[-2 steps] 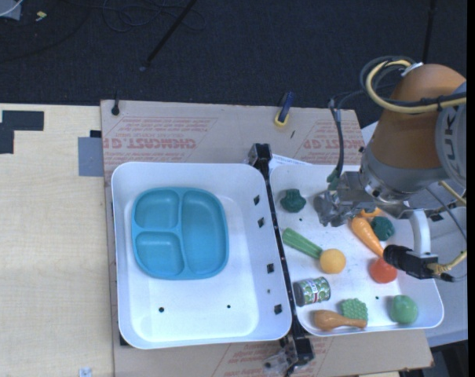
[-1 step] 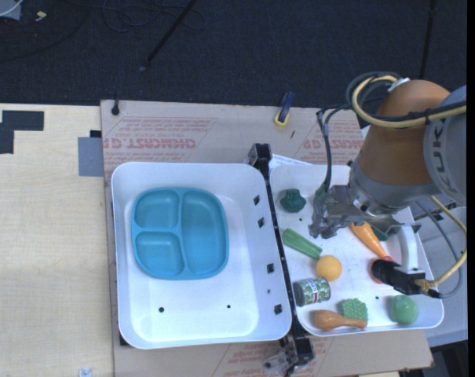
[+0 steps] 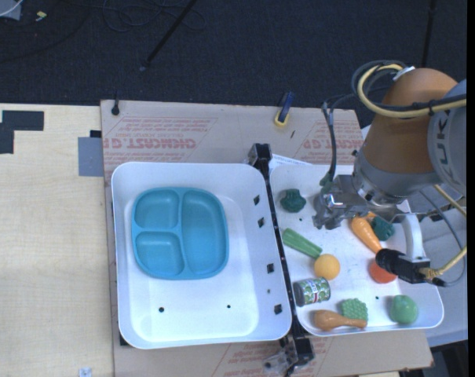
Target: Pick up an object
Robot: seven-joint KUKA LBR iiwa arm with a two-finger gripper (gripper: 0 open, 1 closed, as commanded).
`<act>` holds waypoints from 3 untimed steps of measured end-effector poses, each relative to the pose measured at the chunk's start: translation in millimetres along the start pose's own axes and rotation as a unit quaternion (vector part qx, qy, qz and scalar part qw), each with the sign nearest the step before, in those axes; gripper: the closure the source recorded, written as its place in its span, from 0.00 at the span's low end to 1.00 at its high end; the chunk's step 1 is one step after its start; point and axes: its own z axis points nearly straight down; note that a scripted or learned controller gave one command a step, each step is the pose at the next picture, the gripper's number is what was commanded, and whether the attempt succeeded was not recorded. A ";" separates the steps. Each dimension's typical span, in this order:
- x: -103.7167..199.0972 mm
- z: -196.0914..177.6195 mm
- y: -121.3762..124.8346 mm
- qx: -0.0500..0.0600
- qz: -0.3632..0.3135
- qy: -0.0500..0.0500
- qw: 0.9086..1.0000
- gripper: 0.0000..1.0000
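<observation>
Objects for picking sit in the right bin (image 3: 433,320), all scattered around the gripper (image 3: 330,210): dark green toy (image 3: 292,202) just to its left, long green vegetable (image 3: 301,243) below-left, orange ball (image 3: 327,267) below, small can (image 3: 312,291) further below, orange carrot (image 3: 366,233) just right of it with a teal piece (image 3: 383,228) beside, red-orange item (image 3: 381,272) lower right, green ball (image 3: 403,309) and leafy green piece (image 3: 353,310) far below. Arm comes in from the right, orange band (image 3: 410,124) above, wrist bent down over the bin's upper part, gripper low near the floor. Cannot tell the gripper's state; nothing visibly held. Left bin (image 3: 143,320) holds a blue divided plate (image 3: 179,233), well left of the gripper.
</observation>
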 end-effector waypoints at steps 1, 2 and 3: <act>-3.0 11.3 -17.3 0.002 0.000 0.000 1.000 1.00; -6.0 9.9 -16.1 0.001 0.000 0.000 1.000 1.00; -6.4 12.6 -14.6 0.001 0.001 0.000 1.000 1.00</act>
